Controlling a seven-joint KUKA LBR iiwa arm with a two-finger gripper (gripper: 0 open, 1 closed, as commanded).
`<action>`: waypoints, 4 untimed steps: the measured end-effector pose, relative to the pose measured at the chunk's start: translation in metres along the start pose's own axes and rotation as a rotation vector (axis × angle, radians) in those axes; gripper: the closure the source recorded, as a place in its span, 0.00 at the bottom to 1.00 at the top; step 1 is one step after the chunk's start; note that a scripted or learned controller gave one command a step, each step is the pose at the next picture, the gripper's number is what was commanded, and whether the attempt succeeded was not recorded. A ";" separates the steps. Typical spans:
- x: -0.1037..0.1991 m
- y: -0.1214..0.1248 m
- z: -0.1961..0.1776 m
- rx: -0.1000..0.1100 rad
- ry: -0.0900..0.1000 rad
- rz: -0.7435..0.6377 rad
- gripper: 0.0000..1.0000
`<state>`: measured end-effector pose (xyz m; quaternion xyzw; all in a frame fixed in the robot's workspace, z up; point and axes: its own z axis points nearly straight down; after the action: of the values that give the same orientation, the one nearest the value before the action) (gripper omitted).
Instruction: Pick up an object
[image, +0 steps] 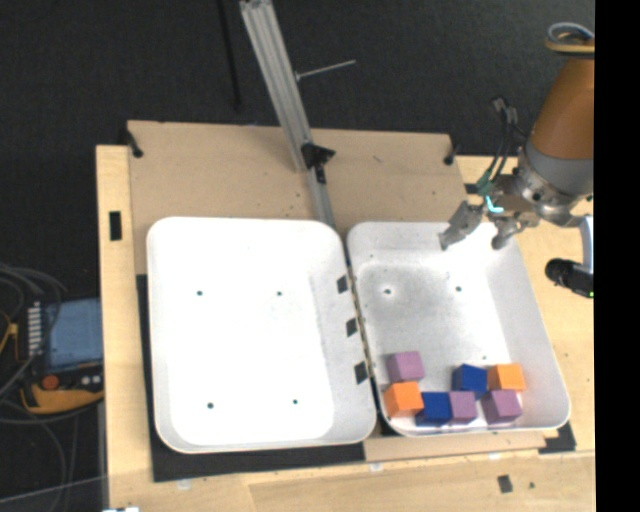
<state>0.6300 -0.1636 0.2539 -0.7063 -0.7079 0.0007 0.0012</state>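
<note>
Wooden and pale, the worktop carries two shallow white bins side by side. The left bin has nothing in it. The right bin holds all the blocks, gathered along its near edge. The grey arm, with its orange band, reaches in from the right side and ends above the far right corner of the right bin. Its claw hangs there with the two fingers spread apart, and nothing is between them.

The blocks are small cubes: a purple block with an orange block just in front of it, then a blue block and a second purple block, a second blue block, a second orange block and a third purple block near the near right corner. Several touch each other.

In my judgement the task is at its beginning: no block is lifted, the claw is well apart from the group, and the approach, the descent, the closing and the lift are all left to do.
</note>
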 end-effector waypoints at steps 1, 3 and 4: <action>0.000 0.001 -0.003 -0.004 -0.002 -0.002 0.00; -0.002 -0.005 0.089 0.000 -0.003 0.002 0.00; -0.004 -0.014 0.149 0.002 -0.003 0.005 0.00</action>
<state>0.6161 -0.1678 0.1049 -0.7079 -0.7063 0.0022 0.0009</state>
